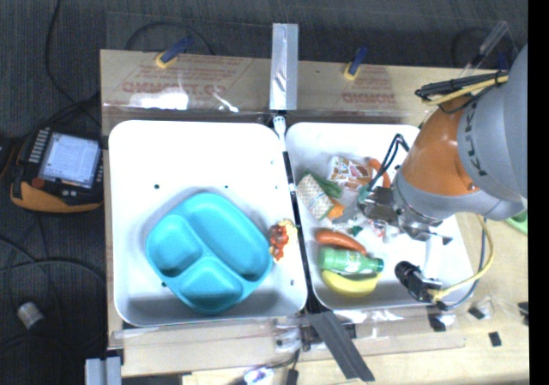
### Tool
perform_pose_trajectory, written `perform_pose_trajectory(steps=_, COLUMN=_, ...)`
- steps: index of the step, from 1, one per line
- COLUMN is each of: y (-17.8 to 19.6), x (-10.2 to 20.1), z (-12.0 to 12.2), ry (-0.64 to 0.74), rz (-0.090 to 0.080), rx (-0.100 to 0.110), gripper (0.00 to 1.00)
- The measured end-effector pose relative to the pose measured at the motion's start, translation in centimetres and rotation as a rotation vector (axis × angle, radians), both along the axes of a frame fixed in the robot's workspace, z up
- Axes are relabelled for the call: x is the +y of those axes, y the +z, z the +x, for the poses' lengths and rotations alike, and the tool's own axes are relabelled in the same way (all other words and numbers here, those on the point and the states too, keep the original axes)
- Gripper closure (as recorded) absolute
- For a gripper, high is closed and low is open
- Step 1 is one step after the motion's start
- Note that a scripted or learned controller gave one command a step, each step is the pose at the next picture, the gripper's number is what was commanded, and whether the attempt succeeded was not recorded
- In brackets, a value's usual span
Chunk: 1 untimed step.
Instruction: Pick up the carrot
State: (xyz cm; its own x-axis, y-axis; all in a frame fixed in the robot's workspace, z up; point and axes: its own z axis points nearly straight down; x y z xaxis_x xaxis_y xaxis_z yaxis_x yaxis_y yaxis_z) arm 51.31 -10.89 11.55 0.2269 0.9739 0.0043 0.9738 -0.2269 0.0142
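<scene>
My jaws [371, 203] hang over the middle of the right bin [446, 285], but my wrist hides them from this slant, so I cannot tell how they stand, and I see nothing between them.

The carrot [341, 240] lies just below and a little to the left of them in the camera view, near but apart. Its long axis runs roughly left to right with a slight downward tilt toward the right, so I judge I must come down toward the near rim and turn to close across its short width.

Crowding it from below are a green bottle [350, 262], touching or nearly so, and a banana [347, 282] under that. Above the carrot sit a patterned packet [314, 195] and a small printed box [347, 171]. These neighbours leave little room.

The left bin [137, 152] holds a blue divided tray [208, 248] with bare compartments, and a small orange and red toy [279, 238] against its right wall.
</scene>
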Motion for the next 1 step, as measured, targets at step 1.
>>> perform_pose_trajectory(steps=1, y=-2.06, x=1.30, z=6.09, ry=0.187, rz=0.001, rx=0.018, gripper=0.00)
